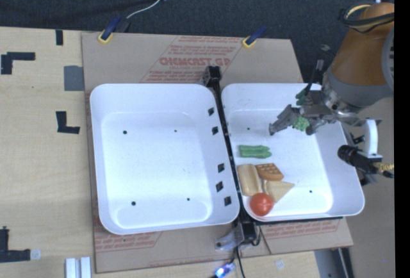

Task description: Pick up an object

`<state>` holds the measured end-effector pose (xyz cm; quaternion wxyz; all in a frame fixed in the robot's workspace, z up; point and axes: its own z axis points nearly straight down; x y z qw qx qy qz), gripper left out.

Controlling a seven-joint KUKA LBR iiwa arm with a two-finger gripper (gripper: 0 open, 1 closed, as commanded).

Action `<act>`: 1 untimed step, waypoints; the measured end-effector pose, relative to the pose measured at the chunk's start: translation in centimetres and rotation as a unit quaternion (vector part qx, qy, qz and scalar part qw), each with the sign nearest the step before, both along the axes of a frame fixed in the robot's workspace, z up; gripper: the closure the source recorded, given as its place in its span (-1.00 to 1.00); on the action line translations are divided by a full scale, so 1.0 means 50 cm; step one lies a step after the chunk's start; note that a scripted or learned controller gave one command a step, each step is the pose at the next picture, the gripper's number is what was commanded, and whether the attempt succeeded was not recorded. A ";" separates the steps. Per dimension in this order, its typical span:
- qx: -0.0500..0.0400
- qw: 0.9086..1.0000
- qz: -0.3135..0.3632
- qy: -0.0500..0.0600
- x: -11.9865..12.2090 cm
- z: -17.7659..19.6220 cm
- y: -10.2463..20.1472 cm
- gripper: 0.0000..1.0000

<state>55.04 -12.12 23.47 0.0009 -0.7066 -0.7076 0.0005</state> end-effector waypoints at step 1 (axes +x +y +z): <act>0.000 1.000 0.004 -0.007 0.004 0.262 0.122 -1.00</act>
